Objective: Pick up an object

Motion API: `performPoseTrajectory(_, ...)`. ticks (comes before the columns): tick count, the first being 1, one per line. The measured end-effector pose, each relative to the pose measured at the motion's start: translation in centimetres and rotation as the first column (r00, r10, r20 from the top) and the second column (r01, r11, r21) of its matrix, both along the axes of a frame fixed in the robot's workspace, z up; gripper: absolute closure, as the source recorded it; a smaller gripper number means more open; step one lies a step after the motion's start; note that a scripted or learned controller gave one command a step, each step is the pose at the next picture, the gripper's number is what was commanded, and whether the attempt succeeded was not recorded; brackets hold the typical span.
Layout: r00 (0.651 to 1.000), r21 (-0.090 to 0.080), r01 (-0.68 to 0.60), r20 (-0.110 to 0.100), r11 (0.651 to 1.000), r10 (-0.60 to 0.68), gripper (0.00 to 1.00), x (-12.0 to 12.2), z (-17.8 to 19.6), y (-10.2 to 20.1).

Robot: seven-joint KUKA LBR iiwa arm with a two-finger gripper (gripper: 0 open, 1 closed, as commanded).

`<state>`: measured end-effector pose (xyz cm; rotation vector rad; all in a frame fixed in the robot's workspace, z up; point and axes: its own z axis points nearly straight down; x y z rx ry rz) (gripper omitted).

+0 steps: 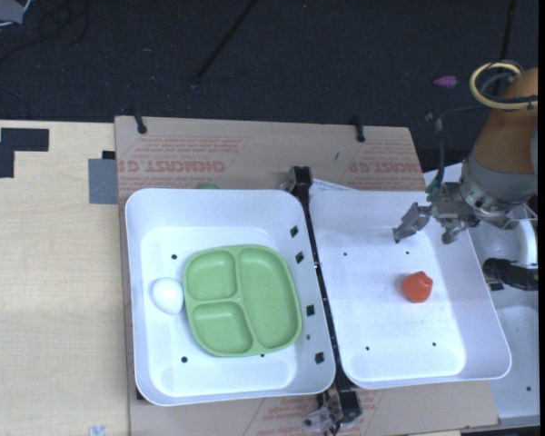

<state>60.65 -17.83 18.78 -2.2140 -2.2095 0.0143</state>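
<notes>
While my claw (429, 224) is hovering spread and holding nothing over the right white bin (381, 352), a small red-orange plastic object (418, 286) is lying below it. They are sitting apart.

Green plate (242, 300), white egg (167, 295), orange-red object (417, 286) (both bins (372, 371) white).

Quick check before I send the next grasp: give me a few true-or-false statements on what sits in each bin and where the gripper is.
1. The orange object lies in the right bin. True.
2. The green divided plate is in the right bin. False: it is in the left bin.
3. A white ball touches the plate's left edge. True.
4. The gripper holds the orange object. False: it hangs above it, apart, fingers spread.
</notes>
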Motion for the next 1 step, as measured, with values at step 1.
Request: performPoseTrajectory(1, 1.000, -0.002, -0.002, 0.013, 1.000, 0.002, 0.00, 0.31, 0.89, 0.01)
